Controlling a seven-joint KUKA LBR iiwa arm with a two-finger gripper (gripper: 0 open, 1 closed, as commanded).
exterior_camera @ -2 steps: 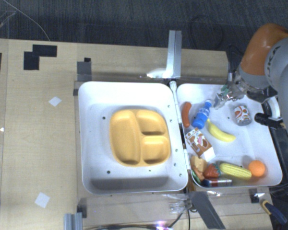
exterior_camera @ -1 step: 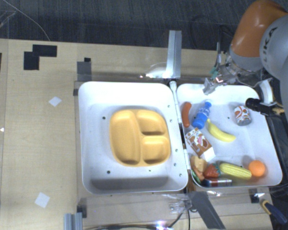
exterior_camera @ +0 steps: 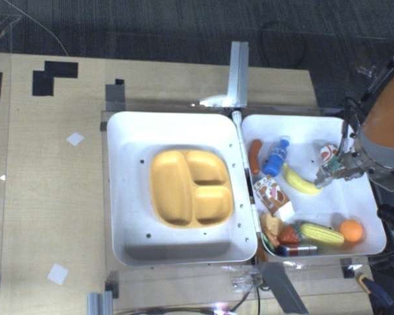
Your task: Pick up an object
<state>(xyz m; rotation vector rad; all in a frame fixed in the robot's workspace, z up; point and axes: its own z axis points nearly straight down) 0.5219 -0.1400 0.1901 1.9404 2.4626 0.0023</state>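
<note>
Camera view, fixed overhead, slanted. Two shallow white bins sit side by side on the table (exterior_camera: 46, 195). Left bin (exterior_camera: 128, 176) holds a yellow divided tray (exterior_camera: 190, 188), roughly centred, with one long compartment on its left and two smaller ones on its right.

Right bin (exterior_camera: 302, 125) holds the loose objects. Red sausage (exterior_camera: 255, 157) lies along the bin's left wall, with a blue bottle (exterior_camera: 276, 157) just beside it to the right. Banana (exterior_camera: 300, 181) lies near the middle of the bin, tilted. A small printed carton (exterior_camera: 273, 196) lies below the sausage. Along the near wall: a corn cob (exterior_camera: 322, 233), an orange (exterior_camera: 351, 230) just right of it, and a cluster of small items at the bin's near-left corner, too jumbled to name, one of them red. A small red-and-white item (exterior_camera: 328, 153) lies near the far right side.

Arm enters from the right, orange band (exterior_camera: 389, 113) visible. Hand (exterior_camera: 329, 174) is low inside the right bin, its tip at the banana's right end, apparently touching it. Cannot tell how far the hand is open, nor whether anything is held.
</note>
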